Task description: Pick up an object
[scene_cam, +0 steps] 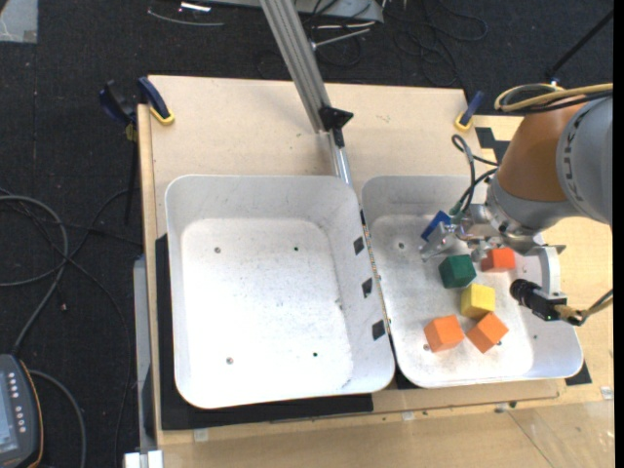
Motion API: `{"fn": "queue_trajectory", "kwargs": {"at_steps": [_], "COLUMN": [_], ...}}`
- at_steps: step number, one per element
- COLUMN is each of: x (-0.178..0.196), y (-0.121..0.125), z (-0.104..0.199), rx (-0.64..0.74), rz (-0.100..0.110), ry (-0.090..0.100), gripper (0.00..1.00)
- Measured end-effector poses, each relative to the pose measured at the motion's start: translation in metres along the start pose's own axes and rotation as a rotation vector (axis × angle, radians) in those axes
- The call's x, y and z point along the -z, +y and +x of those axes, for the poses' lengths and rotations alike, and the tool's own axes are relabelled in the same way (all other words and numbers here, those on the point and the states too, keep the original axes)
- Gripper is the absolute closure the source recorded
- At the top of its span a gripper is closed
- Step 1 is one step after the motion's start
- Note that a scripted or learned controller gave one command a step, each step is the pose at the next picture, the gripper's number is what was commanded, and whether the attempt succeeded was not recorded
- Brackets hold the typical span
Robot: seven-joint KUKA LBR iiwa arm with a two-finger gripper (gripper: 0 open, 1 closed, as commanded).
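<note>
Pincer [450,246] sits low in the right bin [409,359], just above the green block [456,272]; can't tell its state, and nothing is visibly pinched. Yellow block [478,299] nearly touches the green one, with two orange cubes [445,333] nearer the front. I'd centre over green, straddle its free sides and avoid nudging yellow.
</note>
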State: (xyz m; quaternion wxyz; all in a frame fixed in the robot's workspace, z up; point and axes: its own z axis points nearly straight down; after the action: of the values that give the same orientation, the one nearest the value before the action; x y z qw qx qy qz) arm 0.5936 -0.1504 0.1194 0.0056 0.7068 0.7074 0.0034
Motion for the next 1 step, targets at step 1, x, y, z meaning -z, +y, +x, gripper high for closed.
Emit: {"fn": "queue_trajectory", "kwargs": {"at_steps": [1], "x": [0.0045], "y": [-0.0027], "z": [0.0007], "rx": [0.0], "rz": [0.01], "ry": [0.002], "gripper": [1.0]}}
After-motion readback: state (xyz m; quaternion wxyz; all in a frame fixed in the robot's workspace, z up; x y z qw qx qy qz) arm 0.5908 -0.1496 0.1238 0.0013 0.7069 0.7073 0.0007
